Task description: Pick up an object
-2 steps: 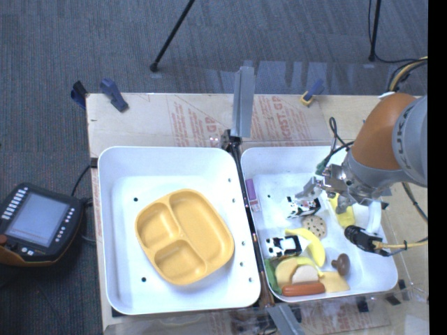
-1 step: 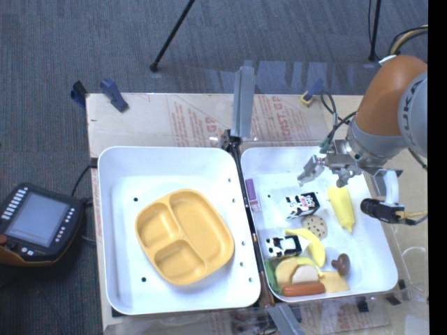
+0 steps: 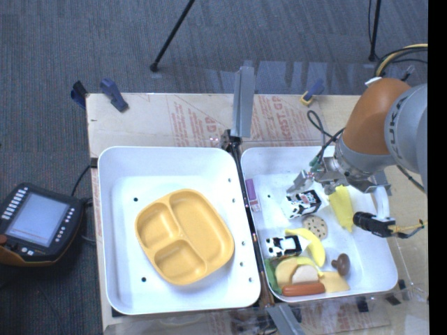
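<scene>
Toy hot dog lies nearest; gripper, grip state unclear, hovers over black-and-white cow toy in right bin; grey carpet.

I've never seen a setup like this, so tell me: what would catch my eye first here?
Probably the big yellow divided plate, lying alone in the left bin. Next, the grey and orange arm reaching in from the right, its gripper low over the right bin, just above a black-and-white cow toy. A jumble of toy food crowds that bin's near end.
</scene>
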{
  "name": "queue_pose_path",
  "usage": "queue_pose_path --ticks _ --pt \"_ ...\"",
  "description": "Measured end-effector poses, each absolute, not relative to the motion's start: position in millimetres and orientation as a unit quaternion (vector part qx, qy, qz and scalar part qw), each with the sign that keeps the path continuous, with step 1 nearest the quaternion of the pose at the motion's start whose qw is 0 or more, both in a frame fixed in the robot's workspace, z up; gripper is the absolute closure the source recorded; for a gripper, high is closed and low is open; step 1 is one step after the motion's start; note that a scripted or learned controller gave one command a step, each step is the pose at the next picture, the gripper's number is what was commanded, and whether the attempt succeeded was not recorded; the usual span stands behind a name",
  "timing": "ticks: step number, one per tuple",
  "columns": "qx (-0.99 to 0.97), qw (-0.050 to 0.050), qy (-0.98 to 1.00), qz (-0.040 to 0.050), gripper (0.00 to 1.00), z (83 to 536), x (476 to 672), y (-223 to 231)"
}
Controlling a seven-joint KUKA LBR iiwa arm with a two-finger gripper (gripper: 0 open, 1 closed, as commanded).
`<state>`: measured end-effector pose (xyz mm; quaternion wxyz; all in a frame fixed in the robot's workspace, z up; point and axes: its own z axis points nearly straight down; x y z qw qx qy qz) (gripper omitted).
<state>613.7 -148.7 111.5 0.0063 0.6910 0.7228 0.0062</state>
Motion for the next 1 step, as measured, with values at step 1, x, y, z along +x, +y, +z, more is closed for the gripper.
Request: queue_pose_path --ticks 1 --pt "0.727 0.015 0.687 0.0098 0.0 103.4 594.9 -133.2"
